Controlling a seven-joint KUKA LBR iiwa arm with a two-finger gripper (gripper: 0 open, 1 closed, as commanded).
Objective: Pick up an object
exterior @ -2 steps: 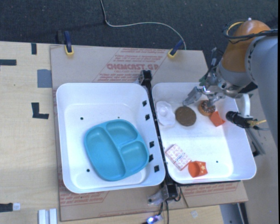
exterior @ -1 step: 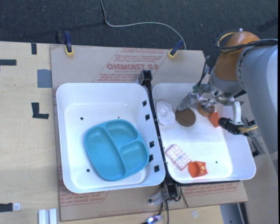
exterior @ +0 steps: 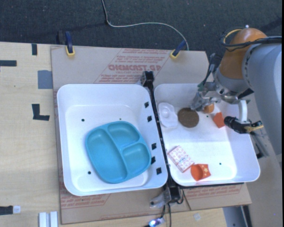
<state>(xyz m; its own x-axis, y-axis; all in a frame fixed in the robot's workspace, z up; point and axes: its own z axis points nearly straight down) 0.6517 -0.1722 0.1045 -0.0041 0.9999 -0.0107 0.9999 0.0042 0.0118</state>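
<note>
Objects in right bin [exterior: 236,174] bear no legible writing; hand [exterior: 202,103] grip unclear.

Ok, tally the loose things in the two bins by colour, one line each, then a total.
Blue: 1, the divided plate
Brown: 1, the round lump
Orange: 2, the block and the wedge
White or clear: 1, the small cup
Pink-patterned: 1, the packet
Total: 6

Robotics lab: clamped board [exterior: 132,67], bins [exterior: 71,98].
</note>
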